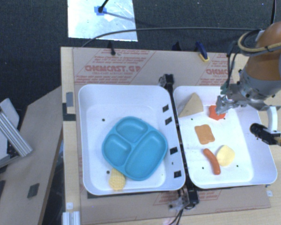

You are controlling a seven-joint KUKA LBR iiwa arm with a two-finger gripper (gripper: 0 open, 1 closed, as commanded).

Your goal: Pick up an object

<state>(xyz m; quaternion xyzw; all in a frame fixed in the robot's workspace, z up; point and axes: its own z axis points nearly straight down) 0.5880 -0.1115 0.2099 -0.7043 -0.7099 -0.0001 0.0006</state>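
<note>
Nearest you in the right bin [267,175] lie a red sausage [211,161] and a pale yellow piece [225,155] touching or just beside it. The sausage's long axis runs from upper left to lower right. Just beyond sits a flat orange slab [204,134], apart from both.

Farther back, the red-orange object [216,113] rests on the bin floor directly under the pincer [223,106]. Note this relation: the object lies immediately below and slightly left of the tool, with its left part showing and the rest covered. No sideways travel appears necessary, in my judgement, only a short descent.

You cannot tell the pincer's opening from this slant, nor whether it touches the object.

A tan wedge [192,105] lies just left of the object, a possible obstruction.
</note>
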